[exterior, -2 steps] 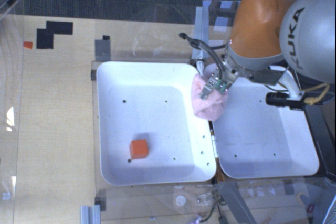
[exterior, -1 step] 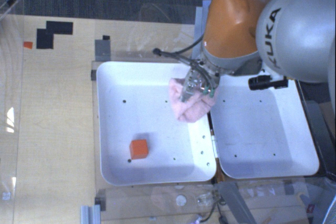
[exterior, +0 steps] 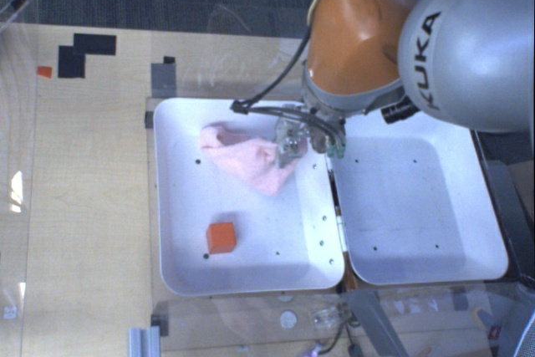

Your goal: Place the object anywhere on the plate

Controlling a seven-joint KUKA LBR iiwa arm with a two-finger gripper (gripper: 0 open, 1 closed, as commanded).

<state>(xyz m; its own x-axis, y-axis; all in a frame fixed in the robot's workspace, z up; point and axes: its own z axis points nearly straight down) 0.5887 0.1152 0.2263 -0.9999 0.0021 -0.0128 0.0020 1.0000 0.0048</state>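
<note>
A small orange-red cube (exterior: 221,237) lies on the floor of the left bin (exterior: 180,180), near its front left. Behind it, toward the bin's back middle, lies a pale pink plate (exterior: 242,159) with an uneven, crumpled-looking outline. My gripper (exterior: 291,150) hangs under the orange wrist band, right at the pink plate's right edge and close above it. It is well apart from the cube, which sits to its front left. The arm's bulk hides the bins' back rims near the divide.
The right bin (exterior: 418,205) stands beside the left one, with a narrow seam (exterior: 337,213) between them. The grey arm (exterior: 468,46) covers the upper right. Black markers (exterior: 84,53) and a small orange tag (exterior: 43,72) sit on the wooden bench at the left.
</note>
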